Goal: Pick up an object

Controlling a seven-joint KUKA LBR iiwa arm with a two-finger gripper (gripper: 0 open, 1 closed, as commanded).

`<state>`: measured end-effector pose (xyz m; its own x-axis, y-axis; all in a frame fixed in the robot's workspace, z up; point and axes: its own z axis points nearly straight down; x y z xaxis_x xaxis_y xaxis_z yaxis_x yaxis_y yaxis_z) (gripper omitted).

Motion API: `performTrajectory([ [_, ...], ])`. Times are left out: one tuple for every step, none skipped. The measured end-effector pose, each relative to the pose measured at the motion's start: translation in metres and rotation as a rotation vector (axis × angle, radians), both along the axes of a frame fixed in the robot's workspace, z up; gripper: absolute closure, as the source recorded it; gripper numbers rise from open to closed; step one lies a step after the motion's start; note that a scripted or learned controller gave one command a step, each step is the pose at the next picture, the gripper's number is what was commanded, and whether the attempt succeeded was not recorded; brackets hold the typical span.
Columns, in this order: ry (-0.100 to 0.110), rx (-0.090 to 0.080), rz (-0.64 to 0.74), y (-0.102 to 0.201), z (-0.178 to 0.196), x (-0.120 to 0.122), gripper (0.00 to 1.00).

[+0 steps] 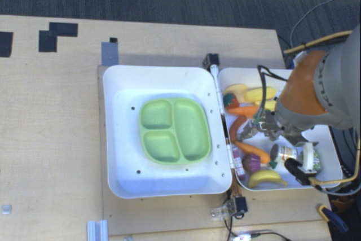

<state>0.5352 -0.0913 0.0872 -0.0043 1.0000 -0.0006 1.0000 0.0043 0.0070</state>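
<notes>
Sitting in the right bin (333,138) is the whole choice of targets: a heap of toy food packed along its left side, and nothing from it looks lifted yet. Top of the heap, a yellow corn (260,94) lies beside a pale yellow piece (237,89), with a small red-and-green item (230,101) just under that. An orange carrot (243,111) lies below them, a second orange piece (252,149) slants lower down, a purple item (252,163) sits under it, and a banana (266,178) rests by the bin's near rim. And the tool (248,130) is right down among them, low over the gap between the two orange pieces, its metal tip close to the carrot. How its jaws are set, I cannot tell from here; the tip is small and tangled with the clutter, and no object can be made out between them. So by my reading the reach is done and the grasp is unproven, while the lift is all to come. Behind the tool, the grey arm (338,87) with its orange band (302,84) crosses the bin from the right, hiding part of it, and a white-and-black fitting (307,158) hangs off the wrist. Over in the left bin (121,121) sits a green divided tray (175,130), well apart from the action, both bins side by side on the worktop (51,138).
</notes>
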Motion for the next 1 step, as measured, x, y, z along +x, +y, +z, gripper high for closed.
performTrajectory([
  [-0.006, 0.000, 0.005, 0.0005, 0.0116, 0.0022, 1.00],
])
